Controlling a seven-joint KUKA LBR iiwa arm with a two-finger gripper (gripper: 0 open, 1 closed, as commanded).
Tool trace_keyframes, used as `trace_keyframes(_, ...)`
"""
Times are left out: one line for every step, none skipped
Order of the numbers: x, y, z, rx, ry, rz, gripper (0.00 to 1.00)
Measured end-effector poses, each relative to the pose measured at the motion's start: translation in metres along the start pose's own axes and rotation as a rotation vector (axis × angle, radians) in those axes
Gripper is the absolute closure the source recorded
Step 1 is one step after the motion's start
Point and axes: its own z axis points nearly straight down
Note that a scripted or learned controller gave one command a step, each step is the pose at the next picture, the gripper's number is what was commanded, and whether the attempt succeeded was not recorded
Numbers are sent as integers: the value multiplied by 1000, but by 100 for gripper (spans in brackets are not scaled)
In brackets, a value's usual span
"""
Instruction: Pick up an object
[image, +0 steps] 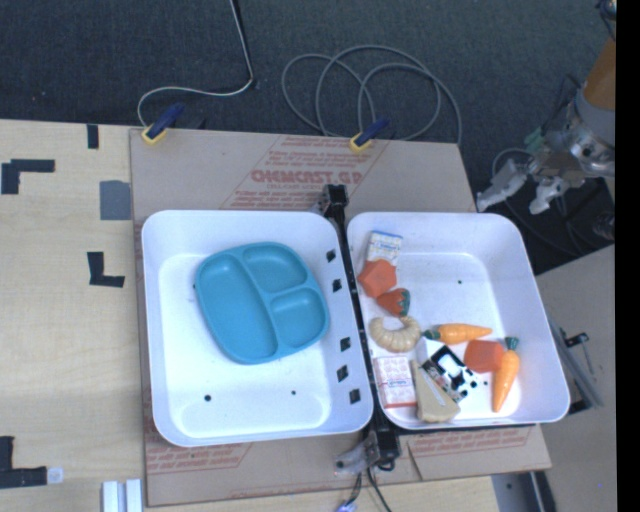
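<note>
My gripper (520, 190) hangs at the upper right, outside the right bin (500, 232) and just beyond its far right corner. Its two pale fingers (495, 190) are spread, so it is open with nothing between them. In the right bin lie several small objects: a white packet (383, 247), an orange-red block (377, 278), a strawberry-like piece (396, 301), a beige curved piece (395, 333), two toy carrots (460, 332) (505, 376), a red block (482, 354), a black-and-white card (446, 368) and a tan wedge (434, 402).
The left bin (165, 300) holds a blue divided plate (262, 300). A black divider (345, 300) runs between the bins. Cables (365, 85) loop on the dark floor behind the cardboard base (290, 170). The grey arm with its orange band (605, 70) comes in at the top right.
</note>
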Motion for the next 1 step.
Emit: trace_keyframes(67, 17, 193, -2, 1, -2, 0)
